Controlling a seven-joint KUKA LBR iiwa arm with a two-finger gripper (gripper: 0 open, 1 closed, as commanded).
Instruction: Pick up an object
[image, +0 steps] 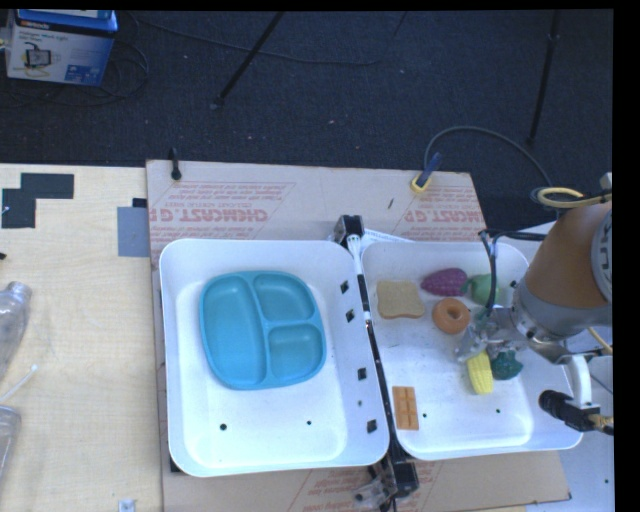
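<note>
Objects for the pick are all toy foods lying in the right bin (440, 440), and none of them is lifted yet, as far as the view shows. Going from the left: bare tabletop (70, 330), with some crumpled clear plastic (12, 310) at its edge, then the left bin (190, 440), which holds a blue divided plate (264, 328) lying flat and nothing else that I can make out. Across the divider between the bins, an orange cracker-like wafer (405, 406) lies near the front of the right bin, well apart from the rest. Further back sits a tan slice of bread (400, 299), then a purple piece (445, 281) just beside it, and an orange doughnut ring (452, 316) in front of the purple one. A green piece (481, 288) shows behind those, partly covered by the arm.

The gripper (488, 346) is down low in the right bin — right over a yellow corn cob (480, 375) and a dark teal piece (506, 366) that lie touching or nearly so. Whether its fingers are spread or clenched I cannot tell (they blur into the metal parts and the toys beneath), so I would not call anything grasped.

Judging from this, the approach looks done and the arm is at the cluster; closing on one toy, most likely the corn or the teal piece, and raising it clear of the bin floor is all still to do
</note>
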